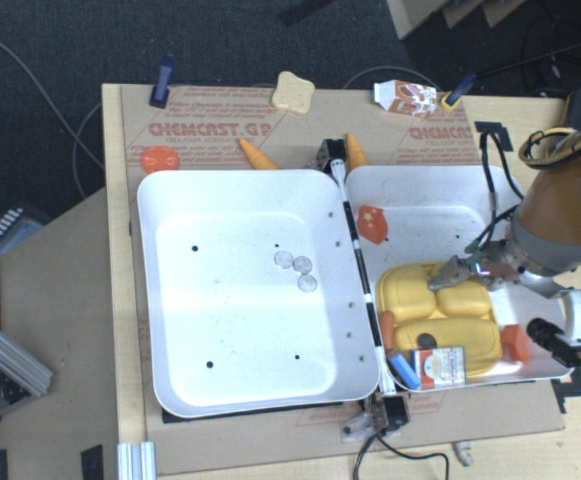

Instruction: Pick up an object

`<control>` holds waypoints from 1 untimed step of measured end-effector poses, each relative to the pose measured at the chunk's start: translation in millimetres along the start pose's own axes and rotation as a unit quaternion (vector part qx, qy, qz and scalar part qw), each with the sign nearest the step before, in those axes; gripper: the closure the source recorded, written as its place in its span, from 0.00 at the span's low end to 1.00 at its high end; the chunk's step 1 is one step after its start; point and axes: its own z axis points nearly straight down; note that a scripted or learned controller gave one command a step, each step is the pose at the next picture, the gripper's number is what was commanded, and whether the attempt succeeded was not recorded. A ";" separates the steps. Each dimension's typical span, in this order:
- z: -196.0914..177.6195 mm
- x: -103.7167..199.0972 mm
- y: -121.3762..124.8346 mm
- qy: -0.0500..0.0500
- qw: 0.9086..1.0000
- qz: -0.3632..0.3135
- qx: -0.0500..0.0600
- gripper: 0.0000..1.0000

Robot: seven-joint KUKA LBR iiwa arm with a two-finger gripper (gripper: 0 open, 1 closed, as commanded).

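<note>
On the worktop (70, 298), the left bin (170, 268) has three small clear discs (296, 268) lying close together near its middle, too flat to make an easy pick. Behind the bins, out on the cardboard, sit a red cap (159, 158), a blue clip (161, 80), a toast-shaped piece (293, 92), an orange carrot (257, 155) and a crumpled wrapper (406, 96). They are outside either bin, so I judge they are not what the arm is after.

The right bin (420, 190) is the busy one. A small red piece (372, 224) lies near its left wall, and the front half is crowded with a big yellow block (440, 318), a little carton (440, 366) resting against its front edge, a blue pen (404, 372) beside that, and a red-orange bit (515, 342) at the block's right.

The tool (457, 271) is low over the block's back edge, where the arm reaches in from the right. That placement suggests the block is the thing it wants. I cannot tell how the tool is set or whether it has hold of anything.
</note>
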 end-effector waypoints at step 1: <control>-9.8 0.1 0.6 0.000 1.000 0.000 -0.001 1.00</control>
